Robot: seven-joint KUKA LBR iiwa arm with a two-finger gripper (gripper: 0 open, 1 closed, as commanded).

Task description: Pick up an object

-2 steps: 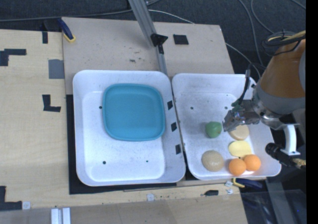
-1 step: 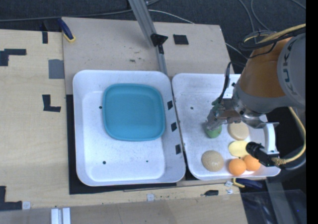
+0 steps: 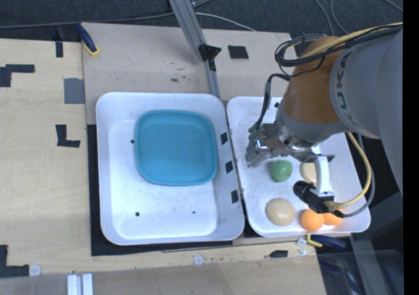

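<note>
Wooden surface (image 3: pixel 39 156) carried two white bins; left bin (image 3: pixel 108 156) held a blue plate (image 3: pixel 175 146). In the right bin (image 3: pixel 239 117) we saw our tool (image 3: pixel 262 150) low near the bin's left edge, just beside a green object (image 3: pixel 281 171). Beige ball (image 3: pixel 280 211) and orange ball (image 3: pixel 312 220) sat by the near edge. We judged it the approach step; next needed centring over one object. Arm bent downward from the right. Tool state: we couldn't tell.
</note>
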